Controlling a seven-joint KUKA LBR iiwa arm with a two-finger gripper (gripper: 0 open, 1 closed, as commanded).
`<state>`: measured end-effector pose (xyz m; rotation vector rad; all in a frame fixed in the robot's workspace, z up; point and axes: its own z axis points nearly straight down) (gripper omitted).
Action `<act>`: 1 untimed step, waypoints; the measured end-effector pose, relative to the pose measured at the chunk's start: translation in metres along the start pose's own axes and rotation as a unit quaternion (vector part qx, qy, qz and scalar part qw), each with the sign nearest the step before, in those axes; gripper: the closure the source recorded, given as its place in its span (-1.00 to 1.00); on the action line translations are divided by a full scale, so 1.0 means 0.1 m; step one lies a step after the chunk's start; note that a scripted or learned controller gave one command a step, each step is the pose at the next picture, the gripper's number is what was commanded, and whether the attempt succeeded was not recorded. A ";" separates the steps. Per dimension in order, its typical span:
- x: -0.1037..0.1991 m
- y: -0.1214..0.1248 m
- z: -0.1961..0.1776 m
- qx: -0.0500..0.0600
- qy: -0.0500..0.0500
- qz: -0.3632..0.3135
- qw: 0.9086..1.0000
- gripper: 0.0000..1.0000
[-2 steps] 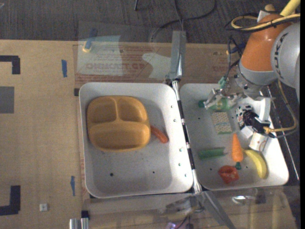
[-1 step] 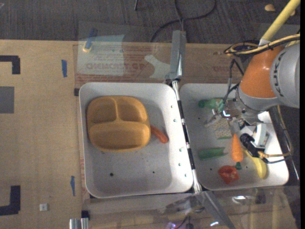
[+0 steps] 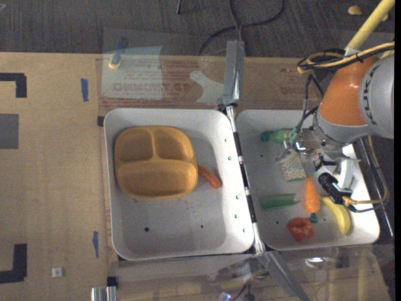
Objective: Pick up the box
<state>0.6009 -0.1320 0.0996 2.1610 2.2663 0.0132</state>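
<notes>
Box, small and pale w/ a speckled print, is seen lying flat on the floor of the bin on the view's right. It is placed in the upper-middle part of that bin, clear of the walls. The gripper is found just beyond the box's far edge, at the end of the grey arm, which is brought in from the right. Contact btwn gripper and box can't be judged. Whether the gripper is spread or pressed together cannot be told from this angle.

Other items in the same bin:
- A green bottle-like obj. is set near the far wall, left of the gripper.
- A flat green piece is laid below the box.
- An orange carrot is placed just right of the green piece.
- A red pepper and a banana are located toward the near wall.

In the left-hand bin, an orange-yellow divided plate is seen, w/ a small orange item at its right edge. Both bins are carried on a brown tabletop marked w/ blue tape.
</notes>
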 end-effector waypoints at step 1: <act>1.21 0.07 -0.86 0.005 0.001 -0.063 0.998 1.00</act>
